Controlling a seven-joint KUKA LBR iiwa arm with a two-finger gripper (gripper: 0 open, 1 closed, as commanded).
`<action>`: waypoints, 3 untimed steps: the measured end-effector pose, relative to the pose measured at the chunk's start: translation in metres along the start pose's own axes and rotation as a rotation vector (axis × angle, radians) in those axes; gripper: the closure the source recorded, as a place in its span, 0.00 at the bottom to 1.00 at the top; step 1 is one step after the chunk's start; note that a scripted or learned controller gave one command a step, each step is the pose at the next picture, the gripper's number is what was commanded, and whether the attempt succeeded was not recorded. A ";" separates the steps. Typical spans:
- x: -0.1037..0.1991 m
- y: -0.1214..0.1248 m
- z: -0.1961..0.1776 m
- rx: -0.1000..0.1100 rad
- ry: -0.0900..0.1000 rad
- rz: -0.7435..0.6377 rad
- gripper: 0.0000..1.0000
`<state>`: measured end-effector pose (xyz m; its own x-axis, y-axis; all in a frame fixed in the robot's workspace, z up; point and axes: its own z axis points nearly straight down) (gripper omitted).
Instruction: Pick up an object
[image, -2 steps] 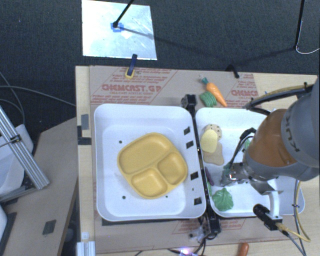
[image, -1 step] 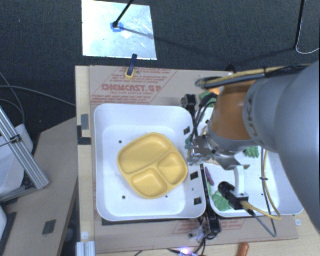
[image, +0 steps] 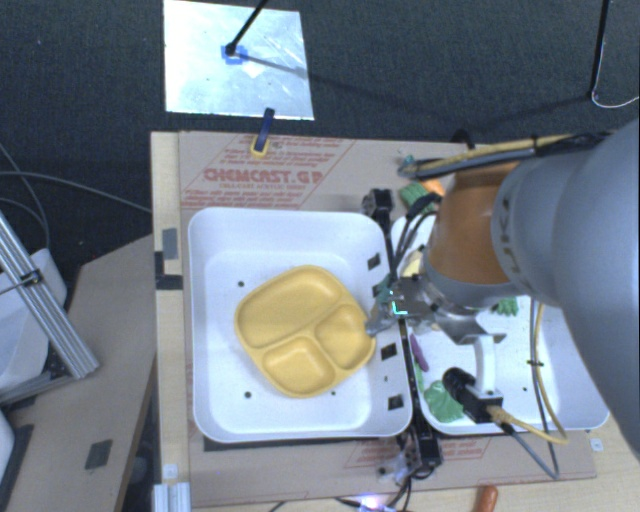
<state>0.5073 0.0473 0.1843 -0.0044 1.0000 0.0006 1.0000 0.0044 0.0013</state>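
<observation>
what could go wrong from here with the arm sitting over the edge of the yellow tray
1. The end effector sits at the right edge of the yellow divided tray; gripping a thin rim could slip or merely tilt the tray.
2. It works right beside the wall between the left bin and the right bin, so a bump there seems possible.
3. The arm hides much of the right bin, including part of a green item.

Bright, even overhead light; glare on the foil sheet (image: 238, 58); soft, slightly grainy picture.
</observation>
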 end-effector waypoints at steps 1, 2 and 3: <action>0.006 -0.018 -0.180 -0.019 0.004 -0.002 0.00; 0.006 -0.019 -0.182 -0.004 -0.001 -0.007 1.00; -0.062 -0.020 -0.168 -0.002 -0.003 0.010 1.00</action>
<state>0.4870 -0.0146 0.3518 0.0056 1.0000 -0.0019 1.0000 -0.0056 0.0028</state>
